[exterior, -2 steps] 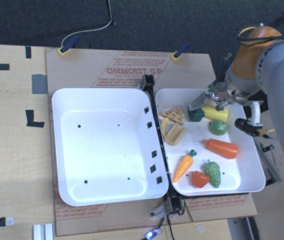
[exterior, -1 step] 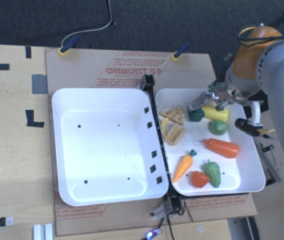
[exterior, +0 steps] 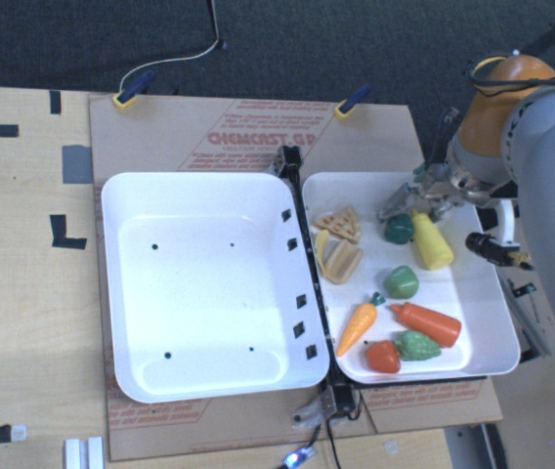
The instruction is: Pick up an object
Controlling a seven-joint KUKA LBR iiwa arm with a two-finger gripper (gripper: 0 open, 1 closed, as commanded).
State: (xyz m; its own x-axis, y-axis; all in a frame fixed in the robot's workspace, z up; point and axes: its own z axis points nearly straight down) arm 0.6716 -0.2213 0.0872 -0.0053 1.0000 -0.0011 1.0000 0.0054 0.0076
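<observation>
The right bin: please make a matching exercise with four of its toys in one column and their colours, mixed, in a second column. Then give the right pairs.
Things in the right bin:
1. carrot
2. corn cob
3. round toy in the bin's middle
4. round toy at the near edge

Colours:
A. red
B. green
C. orange
D. yellow

Pairs: 1-C, 2-D, 3-B, 4-A

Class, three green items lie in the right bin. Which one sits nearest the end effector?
The dark green ball, beside the yellow piece, just under the end effector. The other two green ones lie lower down.
</observation>
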